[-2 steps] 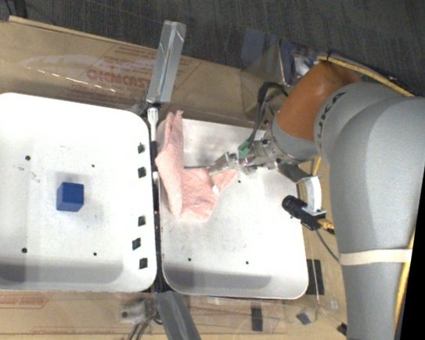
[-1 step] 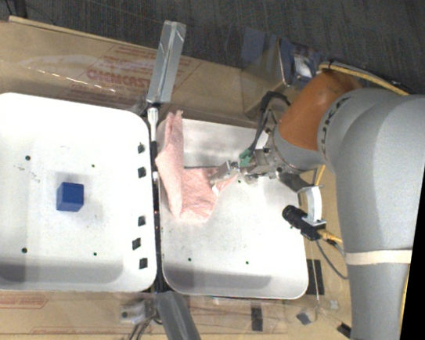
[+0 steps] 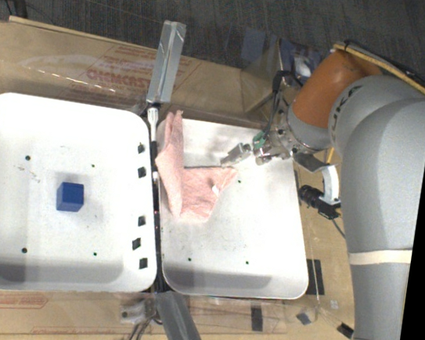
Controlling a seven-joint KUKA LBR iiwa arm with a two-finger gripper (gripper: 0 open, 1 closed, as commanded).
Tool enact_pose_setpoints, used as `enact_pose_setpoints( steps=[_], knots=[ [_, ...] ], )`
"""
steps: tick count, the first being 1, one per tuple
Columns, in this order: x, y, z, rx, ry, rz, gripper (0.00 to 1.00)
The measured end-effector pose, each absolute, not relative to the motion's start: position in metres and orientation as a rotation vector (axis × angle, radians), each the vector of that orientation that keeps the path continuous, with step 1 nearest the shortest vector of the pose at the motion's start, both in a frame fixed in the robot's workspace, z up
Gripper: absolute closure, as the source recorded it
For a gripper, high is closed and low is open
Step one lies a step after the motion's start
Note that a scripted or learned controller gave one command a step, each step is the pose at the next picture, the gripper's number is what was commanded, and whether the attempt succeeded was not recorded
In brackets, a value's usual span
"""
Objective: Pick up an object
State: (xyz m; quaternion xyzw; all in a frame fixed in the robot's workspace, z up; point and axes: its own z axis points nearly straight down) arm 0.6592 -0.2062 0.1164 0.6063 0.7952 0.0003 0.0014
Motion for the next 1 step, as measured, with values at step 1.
enact_pose_setpoints(
  steps=[1],
  knots=[
    [0.6576, -0.1887, 0.1008, 1.848, 2.541, 0.000, 0.00]
  ],
)
